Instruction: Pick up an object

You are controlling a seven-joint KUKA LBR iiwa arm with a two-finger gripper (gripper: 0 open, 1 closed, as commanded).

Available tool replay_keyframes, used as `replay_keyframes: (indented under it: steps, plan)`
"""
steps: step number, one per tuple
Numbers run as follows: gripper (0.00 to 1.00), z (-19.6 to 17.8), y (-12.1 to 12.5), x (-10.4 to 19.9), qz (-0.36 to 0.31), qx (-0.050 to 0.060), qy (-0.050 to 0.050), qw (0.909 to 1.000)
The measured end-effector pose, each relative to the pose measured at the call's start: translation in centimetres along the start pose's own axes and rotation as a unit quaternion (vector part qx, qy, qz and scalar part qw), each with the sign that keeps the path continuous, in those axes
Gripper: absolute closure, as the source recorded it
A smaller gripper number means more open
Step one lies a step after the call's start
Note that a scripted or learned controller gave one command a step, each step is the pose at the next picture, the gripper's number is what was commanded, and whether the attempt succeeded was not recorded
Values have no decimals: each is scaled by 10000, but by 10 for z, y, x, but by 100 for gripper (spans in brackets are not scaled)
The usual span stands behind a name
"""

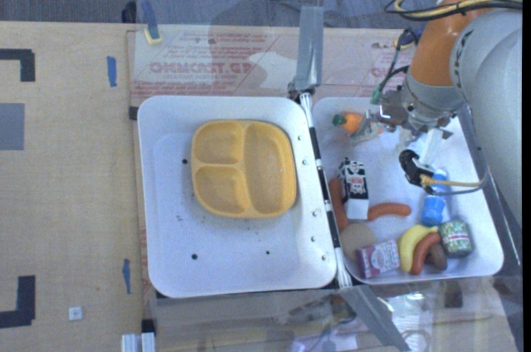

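The gripper (412, 126) hangs over the far end of the right bin (489, 259), up and to the right of the milk carton (354, 179). Whether it is open or closed I cannot tell - its lower part is mixed with cables and grey metal. Nothing is seen held in it.

The nearest candidate, in my judgement, is the small carrot (352, 123), just above the milk carton and left of the gripper, lying free with some bare floor around it. To do this step well, I think: move a bit left so the carrot is centred, turn the wrist so the jaws close across its thin side, come straight down, and keep away from the bin wall.

Other objects lie below the milk carton: a sausage (390, 211) to the lower right, then a banana (412, 243) and a pink packet (378, 257), which touch their neighbours, so they are harder to take.

Hard to read: a black shape (410, 163) right of the milk carton - obj. or cable part, unclear. The arm covers the bin's far right corner.
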State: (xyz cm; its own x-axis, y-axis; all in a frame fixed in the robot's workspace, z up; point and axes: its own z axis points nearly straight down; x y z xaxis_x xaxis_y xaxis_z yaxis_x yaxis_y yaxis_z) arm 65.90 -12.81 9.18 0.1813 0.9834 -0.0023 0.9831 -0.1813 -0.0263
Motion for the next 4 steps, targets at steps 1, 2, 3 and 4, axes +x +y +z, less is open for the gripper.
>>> replay_keyframes:
  steps: [1, 2, 3, 4]
  plan:
    - [100, -10, 2, 3, -27, -37, -9, 10000]
    - [100, -45, 5, 12, -223, -122, 2, 9997]
    - [100, 6, 5, 8, -327, -32, 18, 9995]
    - [100, -3, 5, 8, -334, -23, 12, 9994]
